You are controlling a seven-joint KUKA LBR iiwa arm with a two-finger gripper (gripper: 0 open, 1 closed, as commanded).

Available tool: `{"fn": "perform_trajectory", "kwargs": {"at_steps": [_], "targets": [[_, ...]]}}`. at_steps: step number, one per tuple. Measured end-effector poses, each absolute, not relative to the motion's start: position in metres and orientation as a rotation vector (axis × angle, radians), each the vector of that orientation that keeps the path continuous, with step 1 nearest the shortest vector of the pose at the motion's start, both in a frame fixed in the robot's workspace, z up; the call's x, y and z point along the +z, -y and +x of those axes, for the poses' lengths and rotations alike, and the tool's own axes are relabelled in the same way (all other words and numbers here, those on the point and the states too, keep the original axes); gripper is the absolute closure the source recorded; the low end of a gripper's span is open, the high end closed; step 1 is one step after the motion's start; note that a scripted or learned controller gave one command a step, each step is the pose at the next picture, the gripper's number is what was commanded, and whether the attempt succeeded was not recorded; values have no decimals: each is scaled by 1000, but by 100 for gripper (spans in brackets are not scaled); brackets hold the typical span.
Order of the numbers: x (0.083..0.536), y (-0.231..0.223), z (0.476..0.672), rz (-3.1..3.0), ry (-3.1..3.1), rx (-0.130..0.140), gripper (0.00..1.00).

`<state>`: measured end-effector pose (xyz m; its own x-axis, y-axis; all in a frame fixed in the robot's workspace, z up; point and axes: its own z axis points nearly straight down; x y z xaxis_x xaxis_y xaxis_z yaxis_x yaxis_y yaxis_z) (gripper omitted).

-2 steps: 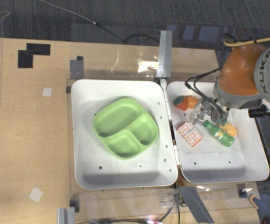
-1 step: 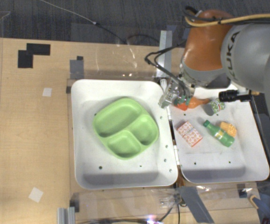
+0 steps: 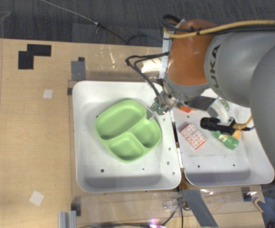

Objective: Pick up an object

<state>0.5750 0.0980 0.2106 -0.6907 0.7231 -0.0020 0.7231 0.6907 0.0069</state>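
- Grey arm (image 3: 242, 56) loomed closest, gripper (image 3: 157, 108) over green tray's (image 3: 127, 129) right corner; fingers' state unclear.
- Tray's long axis ran upper-left to lower-right in left bin (image 3: 85, 141).

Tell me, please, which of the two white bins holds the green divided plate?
The left bin; it holds the green plate, while the right bin holds small items.

The green divided plate (image 3: 127, 129) looks like smooth, matt plastic. Both white bins (image 3: 83, 141) look smooth and faintly glossy. The bench (image 3: 28, 127) is pale wood.
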Motion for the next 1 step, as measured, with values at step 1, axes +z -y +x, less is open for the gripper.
{"fn": "perform_trajectory", "kwargs": {"at_steps": [1], "targets": [[185, -102, 495, 475, -3102, 3, 100]]}}
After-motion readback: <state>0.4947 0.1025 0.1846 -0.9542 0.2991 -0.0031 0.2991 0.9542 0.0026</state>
